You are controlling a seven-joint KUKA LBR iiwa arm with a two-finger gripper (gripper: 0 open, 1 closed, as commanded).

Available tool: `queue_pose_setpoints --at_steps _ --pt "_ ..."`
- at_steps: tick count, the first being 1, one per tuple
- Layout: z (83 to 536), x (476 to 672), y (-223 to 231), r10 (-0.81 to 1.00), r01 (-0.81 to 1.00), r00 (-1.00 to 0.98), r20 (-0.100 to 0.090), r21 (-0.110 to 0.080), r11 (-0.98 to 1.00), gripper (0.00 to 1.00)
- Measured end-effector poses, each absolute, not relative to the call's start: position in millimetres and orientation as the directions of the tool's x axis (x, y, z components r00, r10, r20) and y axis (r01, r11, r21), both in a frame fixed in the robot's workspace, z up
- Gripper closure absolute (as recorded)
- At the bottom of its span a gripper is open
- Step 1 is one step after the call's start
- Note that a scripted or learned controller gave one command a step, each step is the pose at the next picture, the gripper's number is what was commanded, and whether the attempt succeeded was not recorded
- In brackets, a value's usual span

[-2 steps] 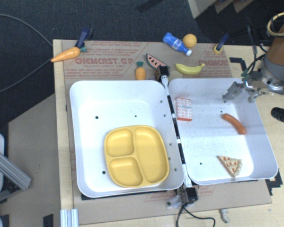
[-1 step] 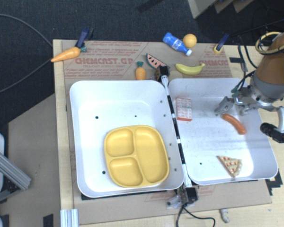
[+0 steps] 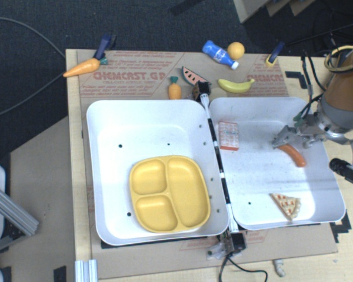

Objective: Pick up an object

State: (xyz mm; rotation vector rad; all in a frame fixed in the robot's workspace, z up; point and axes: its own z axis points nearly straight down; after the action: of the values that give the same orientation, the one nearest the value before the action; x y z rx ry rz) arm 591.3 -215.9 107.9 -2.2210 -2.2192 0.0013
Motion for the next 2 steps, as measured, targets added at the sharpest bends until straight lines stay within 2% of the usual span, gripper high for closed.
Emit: queue_pose_setpoints --at_steps 1,2 --pt "118.2 592.0 -215.8 1.0 1.0 0.001 0.0 0.001 -0.001 1.0" --pt "152.4 603.5 -221.7 1.0 1.0 0.0 -0.002 0.003 0.0 1.0"
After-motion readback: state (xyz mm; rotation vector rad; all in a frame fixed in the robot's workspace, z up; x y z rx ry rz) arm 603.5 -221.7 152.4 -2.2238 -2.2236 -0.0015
